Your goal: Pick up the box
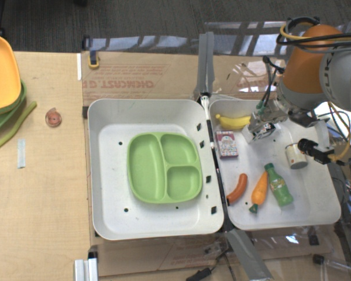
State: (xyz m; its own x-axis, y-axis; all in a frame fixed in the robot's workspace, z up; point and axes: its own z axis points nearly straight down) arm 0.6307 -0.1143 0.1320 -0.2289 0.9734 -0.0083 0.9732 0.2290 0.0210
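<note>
A small pink and red box lies flat near the left wall of the right bin. My gripper hangs over the back part of that bin, to the right of the box and a little behind it, apart from it. Nothing shows between its fingers. A yellow banana lies just behind the box, between it and the bin's back wall.
In the right bin also lie a sausage, a carrot, a green bottle and a small can. The left bin holds a green divided plate. Yellow and green dishes sit at the far left.
</note>
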